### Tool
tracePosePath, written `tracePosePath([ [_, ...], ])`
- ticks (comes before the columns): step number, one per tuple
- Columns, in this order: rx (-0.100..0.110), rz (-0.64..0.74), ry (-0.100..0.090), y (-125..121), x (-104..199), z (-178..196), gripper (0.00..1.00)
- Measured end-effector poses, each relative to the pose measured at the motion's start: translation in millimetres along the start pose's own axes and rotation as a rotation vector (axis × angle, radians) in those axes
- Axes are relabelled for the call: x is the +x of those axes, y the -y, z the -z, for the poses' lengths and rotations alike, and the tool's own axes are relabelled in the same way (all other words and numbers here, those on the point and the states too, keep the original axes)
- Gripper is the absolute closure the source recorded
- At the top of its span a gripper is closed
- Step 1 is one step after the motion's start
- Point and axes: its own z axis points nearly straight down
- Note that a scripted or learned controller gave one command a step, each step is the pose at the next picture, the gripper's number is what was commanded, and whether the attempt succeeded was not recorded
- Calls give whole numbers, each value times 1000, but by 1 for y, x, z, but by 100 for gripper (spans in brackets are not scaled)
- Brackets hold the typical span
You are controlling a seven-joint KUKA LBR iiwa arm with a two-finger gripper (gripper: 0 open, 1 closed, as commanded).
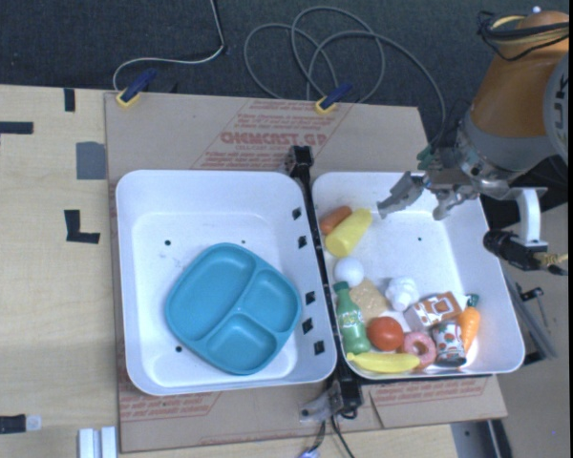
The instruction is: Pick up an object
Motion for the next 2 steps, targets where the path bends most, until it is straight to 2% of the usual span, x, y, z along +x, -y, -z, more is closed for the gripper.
tracePosePath([
  [1, 3, 0, 0, -46, 20, -75, 0],
  [2, -3, 1, 1, -72, 18, -172, 0],
])
